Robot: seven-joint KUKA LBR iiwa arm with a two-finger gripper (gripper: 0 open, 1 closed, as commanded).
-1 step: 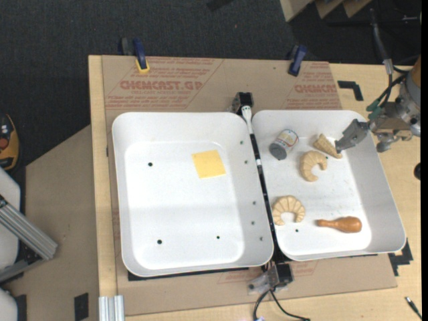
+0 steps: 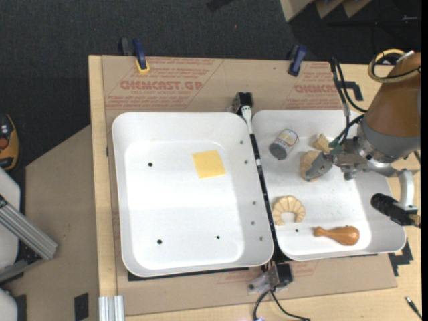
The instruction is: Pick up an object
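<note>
- My tool [image 2: 319,166] sits low in the right bin [image 2: 374,243], at a tan lump [image 2: 310,159] in its upper middle.
- I cannot tell if it grips.
- Next, I judge: close firmly, then lift straight.

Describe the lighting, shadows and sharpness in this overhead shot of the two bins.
Camera view: even, soft light; the two shallow white plastic bins look bright, near washed out, with a faint shading across the left one. The flat yellow square, the tan croissant-shaped toy and the brown drumstick-shaped toy cast only slight shadows. Focus is fair but grainy; the gripper is slightly soft.
</note>
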